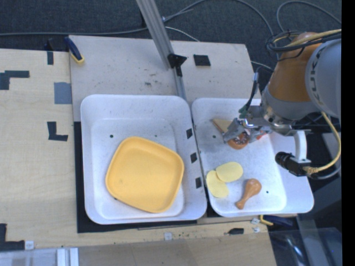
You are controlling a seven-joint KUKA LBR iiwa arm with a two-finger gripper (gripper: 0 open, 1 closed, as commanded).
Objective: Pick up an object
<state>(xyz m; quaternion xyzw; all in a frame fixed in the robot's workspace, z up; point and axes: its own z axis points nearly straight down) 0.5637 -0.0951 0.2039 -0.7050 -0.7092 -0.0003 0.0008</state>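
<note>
One small reddish-orange object (239, 143) sits under your gripper (242, 131); finger state unclear, so it may slip.

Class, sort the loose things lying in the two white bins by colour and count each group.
Yellow: 3 (plate, two round slices)
Tan or brown: 2 (drumstick, wedge)
Red-orange: 1 (piece at the gripper)
Total: 6

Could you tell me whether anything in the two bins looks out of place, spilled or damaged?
Nothing stands out. The yellow plate lies flat in the left bin, turned slightly askew to its walls. In the right bin, two yellow chips overlap beside a toy drumstick, and the gripper sits over a reddish object.
</note>
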